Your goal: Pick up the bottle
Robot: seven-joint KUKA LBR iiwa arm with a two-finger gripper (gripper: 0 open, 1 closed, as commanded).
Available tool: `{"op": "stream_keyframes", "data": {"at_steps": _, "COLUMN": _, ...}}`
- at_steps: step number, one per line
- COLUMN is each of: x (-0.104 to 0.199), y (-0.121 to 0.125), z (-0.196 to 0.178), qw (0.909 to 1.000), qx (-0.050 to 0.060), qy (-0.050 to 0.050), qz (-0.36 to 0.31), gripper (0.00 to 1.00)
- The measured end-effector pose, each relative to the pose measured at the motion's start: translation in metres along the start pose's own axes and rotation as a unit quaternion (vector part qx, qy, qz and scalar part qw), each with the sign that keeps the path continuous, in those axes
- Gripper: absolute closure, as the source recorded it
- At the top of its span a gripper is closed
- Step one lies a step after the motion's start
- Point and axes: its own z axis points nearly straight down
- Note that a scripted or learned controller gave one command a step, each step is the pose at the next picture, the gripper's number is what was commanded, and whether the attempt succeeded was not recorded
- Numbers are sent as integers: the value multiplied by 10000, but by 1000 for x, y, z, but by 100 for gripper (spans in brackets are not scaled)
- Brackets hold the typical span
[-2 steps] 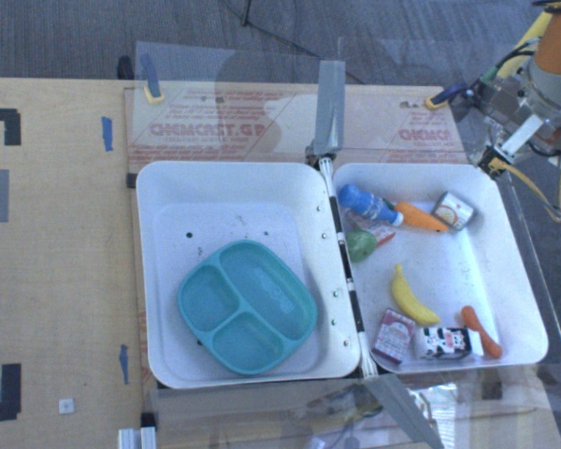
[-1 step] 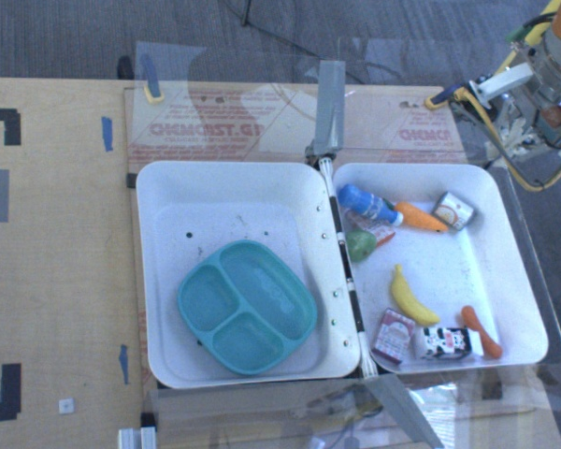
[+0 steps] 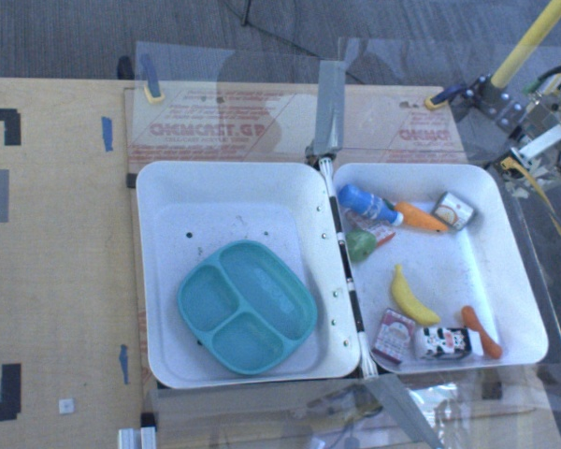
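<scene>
Bench [image 3: 56, 279]: a pale wooden top filling most of the frame, viewed from above at a slant, with dark floor along the top edge.
Left bin [image 3: 159, 195]: a shallow white tray at centre-left, holding a teal divided plate [image 3: 247, 307] in its lower half.
Right bin [image 3: 514, 279]: a matching white tray at centre-right, touching the left bin along a shared rim.
Arm [image 3: 514, 110]: grey hardware at the upper right corner, outside and above the right bin, beside a slanted yellow bar [image 3: 540, 24].
Gripper: I cannot tell whether it is spread or pressed together, and nothing appears to be held.
Bottle [image 3: 369, 205]: lying on its side in the upper left corner of the right bin, near the shared rim; a blue cap and body with a clear, crinkled section.
Neighbours: an orange carrot [image 3: 421, 218] touches the bottle's right end; a green toy [image 3: 362, 245] sits just below it.
Other items: a banana [image 3: 411, 297], a small carton [image 3: 445, 342], a red packet [image 3: 392, 336], a second carrot [image 3: 481, 332] and a small can [image 3: 453, 210].
Step in hand: the approach, judging by the arm's distance from the bottle.
Doing it well: probably descend over the blue body, closing across its narrow width, clear of rim and carrot.
</scene>
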Motion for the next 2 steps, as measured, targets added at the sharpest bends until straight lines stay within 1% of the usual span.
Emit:
{"op": "stream_keyframes", "data": {"at_steps": 1, "x": 34, "y": -47, "z": -78, "qw": 9974, "qx": -14, "qy": 9, "qz": 720, "gripper": 100}}
{"op": "stream_keyframes", "data": {"at_steps": 2, "x": 27, "y": -62, "z": -68, "qw": 9956, "qx": 5, "qy": -1, "qz": 939, "gripper": 100}}
